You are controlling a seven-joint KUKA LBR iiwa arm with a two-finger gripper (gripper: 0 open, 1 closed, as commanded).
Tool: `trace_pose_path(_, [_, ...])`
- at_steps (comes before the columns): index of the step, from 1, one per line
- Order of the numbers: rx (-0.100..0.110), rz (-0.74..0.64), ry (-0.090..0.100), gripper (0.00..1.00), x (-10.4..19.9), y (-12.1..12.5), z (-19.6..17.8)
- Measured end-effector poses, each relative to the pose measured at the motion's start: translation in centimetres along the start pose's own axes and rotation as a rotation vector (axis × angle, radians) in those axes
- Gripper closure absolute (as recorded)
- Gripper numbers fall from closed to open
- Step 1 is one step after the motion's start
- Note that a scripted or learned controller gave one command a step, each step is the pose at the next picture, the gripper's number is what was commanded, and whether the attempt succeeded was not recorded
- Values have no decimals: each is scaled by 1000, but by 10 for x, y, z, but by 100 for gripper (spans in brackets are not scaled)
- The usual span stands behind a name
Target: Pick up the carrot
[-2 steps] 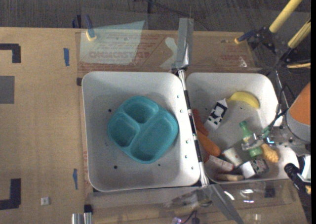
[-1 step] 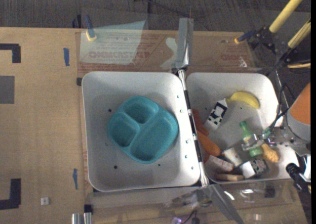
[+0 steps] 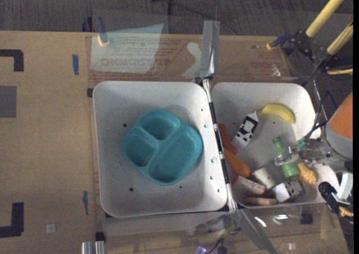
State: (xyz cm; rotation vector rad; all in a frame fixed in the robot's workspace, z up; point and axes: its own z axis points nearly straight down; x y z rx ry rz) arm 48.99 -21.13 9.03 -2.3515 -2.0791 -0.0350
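Two white bins sit side by side. The left bin (image 3: 112,191) holds a teal divided plate (image 3: 162,146). In the right bin (image 3: 241,93), an orange carrot (image 3: 236,162) lies along the left wall among a banana (image 3: 278,112) and a green bottle (image 3: 286,160). The gripper (image 3: 314,155) hovers at the bin's right edge; its opening cannot be made out.

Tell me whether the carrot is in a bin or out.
In. The carrot lies flat in the right bin, along its left wall, among other small items. The end effector is apart from it.
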Motion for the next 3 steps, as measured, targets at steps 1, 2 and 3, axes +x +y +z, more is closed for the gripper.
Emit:
trace_pose_path(1, [0, 7, -17, 100, -8, -1, -5])
trace_pose_path(2, [-4, 268, -19, 100, 96, 50, 4])
trace_pose_path(3, [-3, 267, -18, 0, 97, 50, 4])
